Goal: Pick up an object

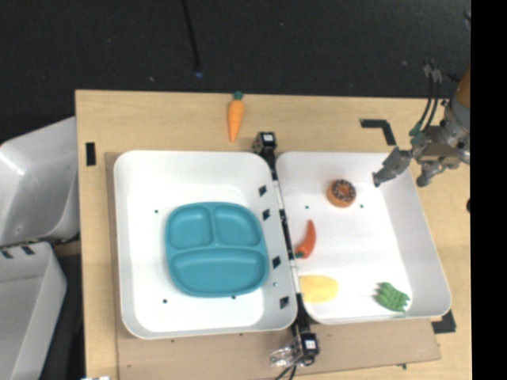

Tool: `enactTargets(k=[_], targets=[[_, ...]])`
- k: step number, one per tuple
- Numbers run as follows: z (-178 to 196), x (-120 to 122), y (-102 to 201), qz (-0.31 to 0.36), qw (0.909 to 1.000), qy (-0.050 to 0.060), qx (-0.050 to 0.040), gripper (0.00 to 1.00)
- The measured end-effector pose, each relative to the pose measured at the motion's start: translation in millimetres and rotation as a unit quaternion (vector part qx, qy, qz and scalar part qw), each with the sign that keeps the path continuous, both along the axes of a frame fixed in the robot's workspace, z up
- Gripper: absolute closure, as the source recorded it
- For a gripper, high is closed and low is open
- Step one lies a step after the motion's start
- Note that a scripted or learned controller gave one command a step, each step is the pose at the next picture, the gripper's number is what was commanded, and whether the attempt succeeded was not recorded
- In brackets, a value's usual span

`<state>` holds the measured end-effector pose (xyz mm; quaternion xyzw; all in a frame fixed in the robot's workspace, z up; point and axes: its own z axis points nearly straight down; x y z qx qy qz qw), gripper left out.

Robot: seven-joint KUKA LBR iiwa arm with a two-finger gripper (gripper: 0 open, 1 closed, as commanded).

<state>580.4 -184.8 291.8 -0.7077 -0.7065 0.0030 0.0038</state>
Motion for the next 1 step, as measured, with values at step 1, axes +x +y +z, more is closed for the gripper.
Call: enactTargets(k=[1], targets=[[5.9,1.8,0.5,0.001,1.0000,-0.005,-0.0008,0.00]])
